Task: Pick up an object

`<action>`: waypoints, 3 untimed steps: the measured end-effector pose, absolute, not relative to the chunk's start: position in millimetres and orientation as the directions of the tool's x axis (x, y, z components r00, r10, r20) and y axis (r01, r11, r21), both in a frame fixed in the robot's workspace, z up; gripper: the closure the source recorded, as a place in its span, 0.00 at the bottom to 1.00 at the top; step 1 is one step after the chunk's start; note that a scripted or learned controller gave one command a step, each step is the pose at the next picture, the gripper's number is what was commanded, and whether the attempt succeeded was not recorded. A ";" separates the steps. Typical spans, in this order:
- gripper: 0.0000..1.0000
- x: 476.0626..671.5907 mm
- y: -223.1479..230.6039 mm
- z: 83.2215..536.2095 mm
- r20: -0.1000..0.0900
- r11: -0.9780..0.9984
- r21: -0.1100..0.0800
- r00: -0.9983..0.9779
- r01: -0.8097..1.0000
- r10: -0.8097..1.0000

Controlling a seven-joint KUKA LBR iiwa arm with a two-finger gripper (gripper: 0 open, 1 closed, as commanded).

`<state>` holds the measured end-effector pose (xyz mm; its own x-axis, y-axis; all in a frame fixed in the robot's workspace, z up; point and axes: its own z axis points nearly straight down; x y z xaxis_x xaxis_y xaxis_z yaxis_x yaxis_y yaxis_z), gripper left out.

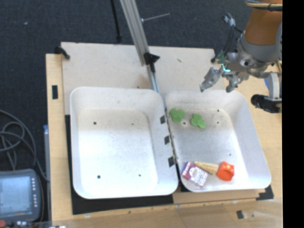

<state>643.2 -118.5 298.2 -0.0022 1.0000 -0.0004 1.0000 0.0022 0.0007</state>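
The gripper (219,85) hung at the end of the grey arm (259,56), below the orange band (264,18), and was positioned above the far rim of the right bin (247,127). Its two fingers (208,83) were spread apart, with open space between them and nothing pinched. Both fingertips pointed down toward the bench (104,65) and stood clear of the bin floor.

All candidate objects lay inside the right bin, on the near side of the jaws. Two green pieces were the closest to the jaws: the first green piece (177,115) lay below and to the left of the left fingertip, near the divider between the bins; the second green piece (198,121) lay just beside it, almost directly below the jaws in the view. The two did not appear to touch.

Farther from the jaws, at the near rim of the same bin, three items were grouped together. A small purple-and-white carton (194,174) lay at the left of the group. A tan cone-shaped piece (206,166) lay beside it, apparently touching it. An orange-red object (226,171) sat at the wide end of the cone, touching it or nearly so.

The left bin (118,141) lay well to the left of the jaws. A slanted metal rail (135,27) stood behind the bins, left of the gripper.
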 end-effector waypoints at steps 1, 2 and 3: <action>0.00 643.4 -118.6 298.7 -0.001 0.003 0.002 -0.003 1.000 1.000; 0.00 639.3 -121.1 235.9 -0.002 -0.002 -0.005 0.002 1.000 1.000; 0.00 640.7 -121.1 172.7 -0.002 -0.003 -0.005 0.003 1.000 1.000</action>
<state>640.7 -121.1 172.7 0.0031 1.0000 -0.0023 1.0000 -0.0031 -0.0048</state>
